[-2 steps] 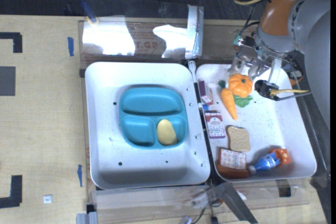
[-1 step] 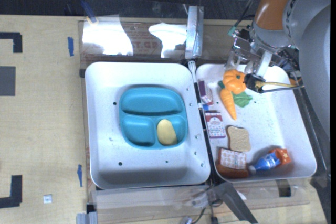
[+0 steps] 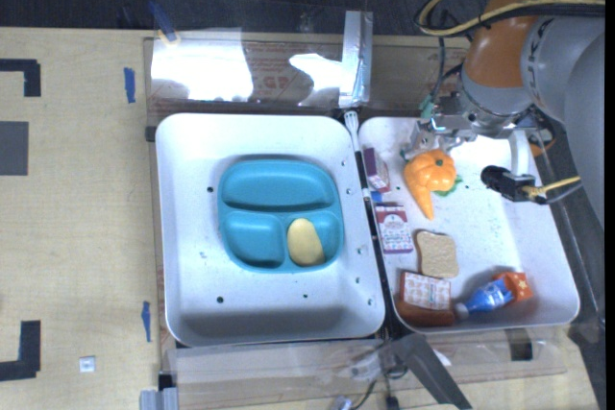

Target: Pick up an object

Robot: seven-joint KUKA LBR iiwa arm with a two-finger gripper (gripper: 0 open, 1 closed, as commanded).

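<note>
My gripper (image 3: 434, 135) hangs over the far left part of the right bin (image 3: 548, 250). Just below it lies an orange toy pepper with a green stem (image 3: 429, 178), its top close to the gripper; I cannot see whether they touch. A slice of toy bread (image 3: 437, 253) lies nearer the front. A small red and white carton (image 3: 392, 229) sits by the bin's left wall, another red and white packet (image 3: 424, 293) at the front, and a blue and orange bottle (image 3: 492, 294) on its side at the front right.
The left bin (image 3: 183, 235) holds a blue divided plate (image 3: 274, 192) with a yellow oval object (image 3: 305, 241) in its lower right compartment. A small pink item (image 3: 377, 180) lies along the right bin's left wall. The arm's orange band (image 3: 504, 34) rises at the top right.
</note>
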